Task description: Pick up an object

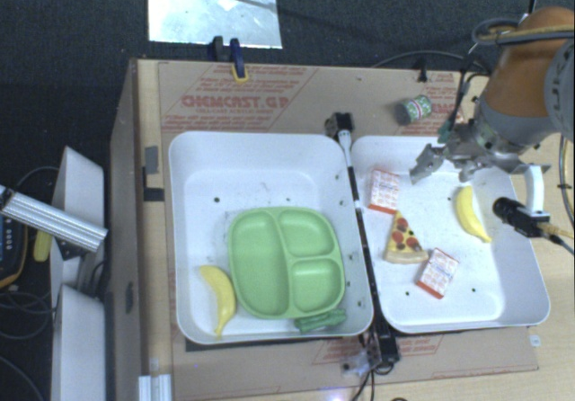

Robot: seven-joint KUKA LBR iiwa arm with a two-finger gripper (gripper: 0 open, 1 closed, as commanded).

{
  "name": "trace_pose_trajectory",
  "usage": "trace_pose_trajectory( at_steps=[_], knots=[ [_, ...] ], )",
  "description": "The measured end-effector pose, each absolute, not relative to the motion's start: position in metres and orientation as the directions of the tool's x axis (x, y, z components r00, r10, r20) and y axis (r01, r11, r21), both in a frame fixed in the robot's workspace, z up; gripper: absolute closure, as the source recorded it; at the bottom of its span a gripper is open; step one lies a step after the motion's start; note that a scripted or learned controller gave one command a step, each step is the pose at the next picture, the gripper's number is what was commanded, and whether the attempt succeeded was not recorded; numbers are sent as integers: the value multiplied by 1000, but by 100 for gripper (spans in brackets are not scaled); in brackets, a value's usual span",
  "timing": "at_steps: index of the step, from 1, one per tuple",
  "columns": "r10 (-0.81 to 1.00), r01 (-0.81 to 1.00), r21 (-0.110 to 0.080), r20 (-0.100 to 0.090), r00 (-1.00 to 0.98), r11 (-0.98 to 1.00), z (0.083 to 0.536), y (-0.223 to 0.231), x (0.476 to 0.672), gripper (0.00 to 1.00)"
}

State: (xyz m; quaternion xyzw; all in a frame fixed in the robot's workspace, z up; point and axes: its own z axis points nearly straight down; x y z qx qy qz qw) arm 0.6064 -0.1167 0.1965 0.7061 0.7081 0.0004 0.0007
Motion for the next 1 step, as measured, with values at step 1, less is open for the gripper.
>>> trace_pose_trajectory(
  at_steps=[1],
  knots=[
    [1000, 1000, -1, 0, -2, 2, 101, -104, 572, 0]
  ],
)
